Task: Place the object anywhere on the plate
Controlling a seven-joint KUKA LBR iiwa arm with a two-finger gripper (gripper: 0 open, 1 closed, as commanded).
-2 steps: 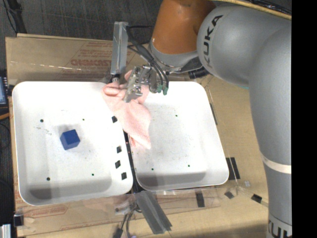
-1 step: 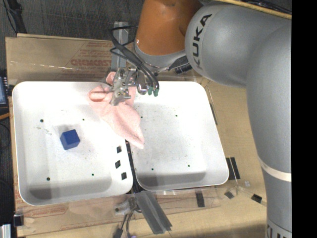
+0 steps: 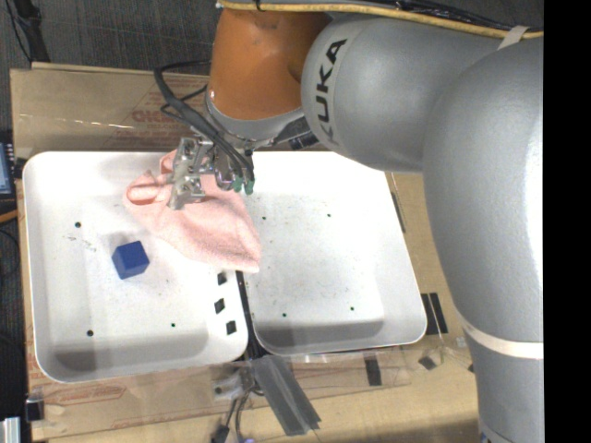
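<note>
Two white bins on the bench. Gripper [image 3: 191, 178] sits at the pink cloth's [image 3: 211, 232] upper edge in the left bin [image 3: 55, 340], apparently pinching it. Blue cube [image 3: 130, 258] lies apart, lower left.

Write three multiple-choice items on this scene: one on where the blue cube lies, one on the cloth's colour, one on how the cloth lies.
1. Where is the blue cube?
A. left bin
B. right bin
C. on the cloth

2. What colour is the cloth?
A. green
B. pink
C. black

3. How does the cloth lie?
A. folded into a neat square
B. rumpled, reaching to the divide between the bins
C. rolled into a tight tube

Answers: 1 A, the cube sits on the left bin's floor, apart from the cloth. 2 B, it is pale pink. 3 B, it is creased and uneven below the gripper, its lower corner at the bins' shared edge.
</note>
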